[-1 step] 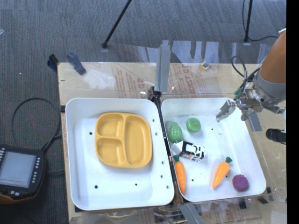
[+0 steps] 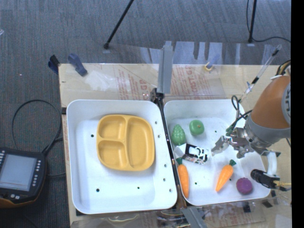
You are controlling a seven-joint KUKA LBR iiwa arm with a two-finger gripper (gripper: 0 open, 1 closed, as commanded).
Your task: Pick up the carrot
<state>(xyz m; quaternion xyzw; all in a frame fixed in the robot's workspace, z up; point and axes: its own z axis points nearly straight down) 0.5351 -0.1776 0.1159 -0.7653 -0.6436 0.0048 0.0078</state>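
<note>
In the right bin (image 2: 209, 106), two carrots lie near the front wall: one carrot (image 2: 225, 175) leans tilted just below the tool (image 2: 231, 145), close to but apart from it, and a second carrot (image 2: 183, 178) lies along the left wall beside a small black-and-white toy (image 2: 195, 153). The tool hangs over the bin's right half with its fingers spread apart and nothing between them. A green strawberry-shaped piece (image 2: 178, 134), a green round piece (image 2: 196, 126) and a purple piece (image 2: 244, 185) share that bin, while the left bin (image 2: 80, 175) holds a yellow divided plate (image 2: 126, 142).
</note>
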